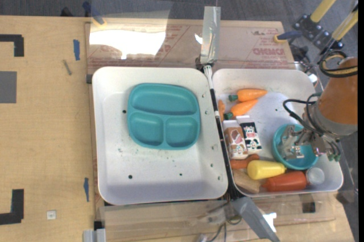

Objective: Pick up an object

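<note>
Nearest the camera, a red piece (284, 181) and a yellow piece (264, 169) lay along the front wall of the right bin (332, 183). Both were just below and to the left of the gripper (296, 147) and touched each other, packed too closely to leave a free side for a grasp.

The gripper itself hung low over a teal bowl (279, 147), inside its rim or right above it. The glare and clutter of metal there did not let me tell whether it was spread or closed, nor whether anything sat in it. Since the task asked only for some object, the bowl was probably the target. Its thin upright rim is something two pads can pinch, and that would explain why the gripper stood off-centre towards the bowl's right side.

Just left of the gripper, a small printed box (242, 141) lay flat. Further back and to the left, two carrots (249, 100) rested side by side, well clear of the gripper. The arm (341, 104) came in from the right above the bin, its cable looping beside the wrist.

Far to the left of the gripper, the other bin (114, 167) held a teal plate (164, 116), lying flat and well out of the way.

The pick looked barely begun: nothing was seen lifted.
</note>
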Robot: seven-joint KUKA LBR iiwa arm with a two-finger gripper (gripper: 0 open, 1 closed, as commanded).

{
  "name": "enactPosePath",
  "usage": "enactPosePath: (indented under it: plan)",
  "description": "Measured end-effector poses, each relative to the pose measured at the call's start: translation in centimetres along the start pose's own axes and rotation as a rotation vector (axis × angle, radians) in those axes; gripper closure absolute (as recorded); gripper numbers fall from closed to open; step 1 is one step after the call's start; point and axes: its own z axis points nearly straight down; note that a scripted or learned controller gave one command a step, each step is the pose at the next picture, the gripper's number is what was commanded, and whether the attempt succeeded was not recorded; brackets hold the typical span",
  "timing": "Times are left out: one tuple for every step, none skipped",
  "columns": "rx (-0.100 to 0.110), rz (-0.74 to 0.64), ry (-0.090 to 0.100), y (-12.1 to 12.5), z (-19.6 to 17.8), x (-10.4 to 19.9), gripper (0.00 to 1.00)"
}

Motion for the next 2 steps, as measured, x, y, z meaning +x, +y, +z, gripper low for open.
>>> enactPosePath:
  plan:
    - [0.001, 0.001, -0.008, 0.0, -0.1, -0.2, 0.0]
    - [0.019, 0.057, -0.044, 4.0, -0.9, 1.6, 0.0]
